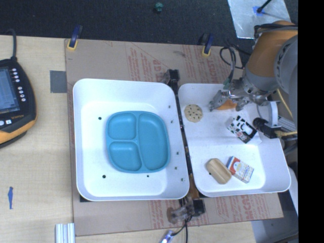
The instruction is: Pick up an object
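Observation:
My gripper is low over the back of the right bin, reaching in from the right. A small orange object lies right under it, partly hidden by the gripper body. Whether it is gripped cannot be made out. Also in this bin are a round speckled cookie at the back left, a black-and-white item in the middle right, a tan roll-shaped object at the front, and a red, white and blue packet touching the roll's right side.
The left bin holds a blue divided plate. A teach pendant lies on the bench at the far left. Clamps pin the cardboard sheet at the back edge. The arm's grey and orange wrist rises at the upper right.

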{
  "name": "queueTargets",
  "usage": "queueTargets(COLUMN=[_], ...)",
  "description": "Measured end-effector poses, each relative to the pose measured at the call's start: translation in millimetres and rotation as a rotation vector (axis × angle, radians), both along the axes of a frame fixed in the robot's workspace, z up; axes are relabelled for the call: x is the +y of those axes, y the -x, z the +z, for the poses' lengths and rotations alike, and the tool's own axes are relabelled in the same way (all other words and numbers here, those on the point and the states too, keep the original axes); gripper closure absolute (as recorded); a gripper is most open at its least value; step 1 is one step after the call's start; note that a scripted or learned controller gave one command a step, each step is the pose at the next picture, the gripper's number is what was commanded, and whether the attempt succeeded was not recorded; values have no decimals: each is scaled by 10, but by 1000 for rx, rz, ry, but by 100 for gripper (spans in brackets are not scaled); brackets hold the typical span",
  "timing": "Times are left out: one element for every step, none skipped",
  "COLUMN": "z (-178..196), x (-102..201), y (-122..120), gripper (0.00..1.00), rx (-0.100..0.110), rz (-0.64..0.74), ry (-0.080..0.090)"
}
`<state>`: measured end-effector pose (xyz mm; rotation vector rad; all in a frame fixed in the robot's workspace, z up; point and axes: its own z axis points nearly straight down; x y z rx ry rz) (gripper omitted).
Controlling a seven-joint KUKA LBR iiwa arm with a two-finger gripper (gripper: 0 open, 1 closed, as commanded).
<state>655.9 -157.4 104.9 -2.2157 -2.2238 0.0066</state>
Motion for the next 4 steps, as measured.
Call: queueTargets(z=[-130, -129, -127, -130], x=[-119, -90, -224, -138], y=[-1, 0, -6, -1], gripper=[0, 0, 0, 0], rx=[1, 2, -3, 0], rz=[-1, 0, -1, 0], ry=[-1, -2, -1, -2])
